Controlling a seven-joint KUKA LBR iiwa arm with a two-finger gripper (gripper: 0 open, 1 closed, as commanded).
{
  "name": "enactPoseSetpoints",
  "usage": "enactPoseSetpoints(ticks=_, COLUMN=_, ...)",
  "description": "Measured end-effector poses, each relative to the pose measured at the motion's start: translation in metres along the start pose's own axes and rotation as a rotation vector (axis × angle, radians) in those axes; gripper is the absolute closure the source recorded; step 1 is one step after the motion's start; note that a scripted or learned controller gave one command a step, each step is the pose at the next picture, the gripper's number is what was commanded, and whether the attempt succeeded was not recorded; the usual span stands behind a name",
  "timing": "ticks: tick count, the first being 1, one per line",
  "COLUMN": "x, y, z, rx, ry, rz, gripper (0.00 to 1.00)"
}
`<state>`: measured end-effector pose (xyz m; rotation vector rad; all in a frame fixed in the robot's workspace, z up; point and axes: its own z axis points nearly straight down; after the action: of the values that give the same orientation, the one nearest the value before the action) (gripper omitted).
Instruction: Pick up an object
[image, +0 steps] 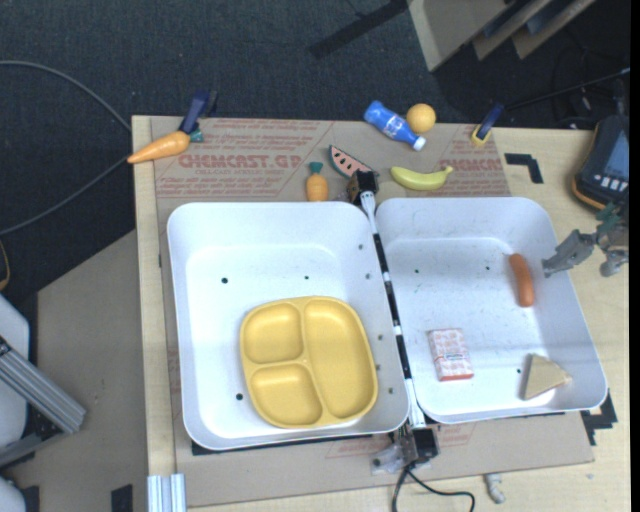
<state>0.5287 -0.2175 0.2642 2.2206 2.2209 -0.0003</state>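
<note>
A yellow three-compartment tray (308, 360) is seen resting in the near half of the left bin (200, 260), its compartments holding nothing. In the right bin (460, 225), a tan wedge (543, 379) lies at the near right corner, against the bin's wall. A small pink-and-white box (451, 354) lies flat to the left of the wedge, apart from it. Farther in, an orange sausage-shaped object (522, 279) lies near the right wall, roughly lengthwise along it.

The gripper (590, 248) is observed at the right bin's right rim, just beside the sausage but not touching it. Nothing is seen between the fingers; whether they stand wide or narrow cannot be told.

Beyond the bins, on the cardboard sheet (250, 160), a yellow banana (420, 178), a watermelon slice (346, 160) and a small orange-and-green item (317, 186) are noted. Farthest back lie a blue bottle (393, 124), an orange ball (421, 117) touching or just beside it, and a carrot (159, 148) at the far left corner.
</note>
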Motion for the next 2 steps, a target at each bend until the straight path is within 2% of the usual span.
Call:
enactPoseSetpoints(ticks=1, x=0.089, y=0.029, z=0.063, rx=0.003, ry=0.003, rz=-0.001, gripper=0.00)
enactPoseSetpoints(ticks=2, x=0.108, y=-0.039, z=0.130, rx=0.003, ry=0.001, rz=0.001, gripper=0.00)
